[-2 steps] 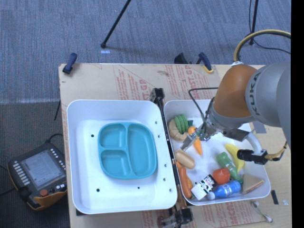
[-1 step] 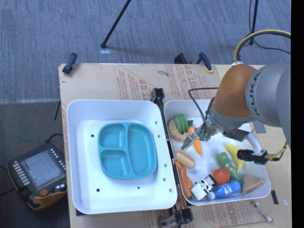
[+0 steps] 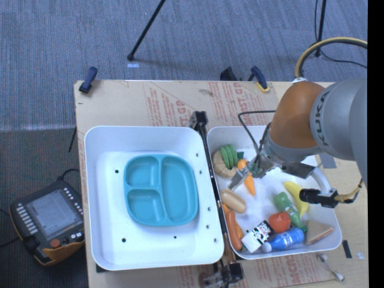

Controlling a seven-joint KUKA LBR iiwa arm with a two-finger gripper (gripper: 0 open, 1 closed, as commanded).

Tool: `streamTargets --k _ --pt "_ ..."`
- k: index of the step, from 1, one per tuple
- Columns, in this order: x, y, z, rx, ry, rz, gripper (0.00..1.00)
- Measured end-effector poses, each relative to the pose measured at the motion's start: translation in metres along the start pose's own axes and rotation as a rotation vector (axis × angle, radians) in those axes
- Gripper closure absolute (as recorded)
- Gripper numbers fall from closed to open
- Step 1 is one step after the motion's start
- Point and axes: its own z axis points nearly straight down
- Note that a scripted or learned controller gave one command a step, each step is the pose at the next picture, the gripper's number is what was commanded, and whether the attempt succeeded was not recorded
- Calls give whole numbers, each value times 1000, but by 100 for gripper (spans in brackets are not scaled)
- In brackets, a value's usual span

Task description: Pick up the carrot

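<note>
My gripper (image 3: 245, 176) sits low in the right bin (image 3: 331, 245), fingers apparently pinching the carrot (image 3: 248, 183) near its top beside the hot dog (image 3: 233, 201); next I judge a straight lift.

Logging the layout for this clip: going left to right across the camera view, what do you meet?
Handheld controller → blue clamp → teal plate → hot dog → carrot → blue bottle → sandwich slice.

The grey arm (image 3: 336, 119) reaches in from the right — wrist bent down, tool (image 3: 245, 176) low.
</note>
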Motion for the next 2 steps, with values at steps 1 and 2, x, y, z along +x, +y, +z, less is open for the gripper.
streamTargets --k 1,2 --pt "0 0 0 0 0 0 0" --pt "0 0 0 0 0 0 0"
